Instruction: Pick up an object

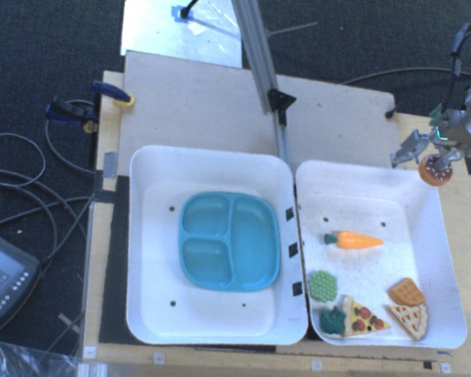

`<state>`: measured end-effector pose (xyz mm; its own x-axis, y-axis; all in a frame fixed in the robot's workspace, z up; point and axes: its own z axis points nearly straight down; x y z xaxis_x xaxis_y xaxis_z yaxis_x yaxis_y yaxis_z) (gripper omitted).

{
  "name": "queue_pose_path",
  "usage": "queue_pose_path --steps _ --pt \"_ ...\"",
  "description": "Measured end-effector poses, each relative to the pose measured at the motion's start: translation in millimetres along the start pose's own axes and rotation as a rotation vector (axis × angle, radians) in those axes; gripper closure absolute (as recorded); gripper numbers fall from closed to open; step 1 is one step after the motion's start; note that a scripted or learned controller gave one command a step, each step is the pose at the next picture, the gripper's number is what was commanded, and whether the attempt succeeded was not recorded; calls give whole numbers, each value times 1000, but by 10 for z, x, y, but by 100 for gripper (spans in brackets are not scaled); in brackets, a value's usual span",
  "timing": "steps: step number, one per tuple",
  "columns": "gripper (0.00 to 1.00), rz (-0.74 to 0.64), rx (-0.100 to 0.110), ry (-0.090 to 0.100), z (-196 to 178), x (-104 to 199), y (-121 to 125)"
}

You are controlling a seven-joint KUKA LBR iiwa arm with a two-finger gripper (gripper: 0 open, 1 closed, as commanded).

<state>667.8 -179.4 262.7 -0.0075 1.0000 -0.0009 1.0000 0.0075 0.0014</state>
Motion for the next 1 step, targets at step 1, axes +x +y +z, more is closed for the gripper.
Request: queue_pose_path --steps 1 --pt "0 -1 0 -1 -2 -3 -1"
